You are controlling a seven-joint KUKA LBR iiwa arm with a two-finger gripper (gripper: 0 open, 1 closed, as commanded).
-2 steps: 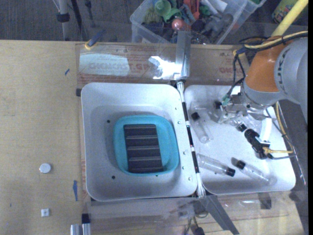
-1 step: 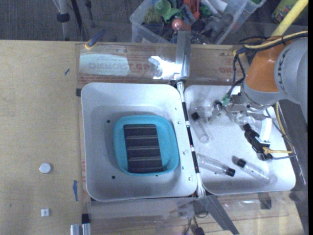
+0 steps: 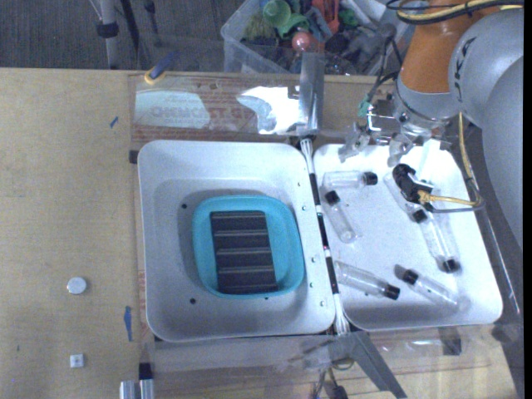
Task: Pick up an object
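So going from the left, with the divider between the two bins (image 3: 312,214) as my reference: well to the left of it there's a small silver disc (image 3: 76,286) lying on the wooden bench (image 3: 58,181), nothing to do with the job as far as I can tell. Closer in, the left bin (image 3: 158,181) holds a teal tray with a dark ribbed insert (image 3: 246,244), sitting roughly in the middle and touching nothing else. Right of the divider, the right bin (image 3: 478,302) has a scatter of clear tubes with black caps: one tube (image 3: 339,212) just beside the divider, another tube (image 3: 366,279) lower down near the front, and a long one (image 3: 437,241) further right. These look like the pick candidates, and all of them lie flat on the bin floor. The gripper (image 3: 384,142) hangs over the back edge of the right bin, near its top wall, with nothing between its fingers; whether they're spread or closed I honestly can't tell from this angle. My read: the pick hasn't happened yet. Everything is left to do: choosing a tube, descending, closing, lifting.
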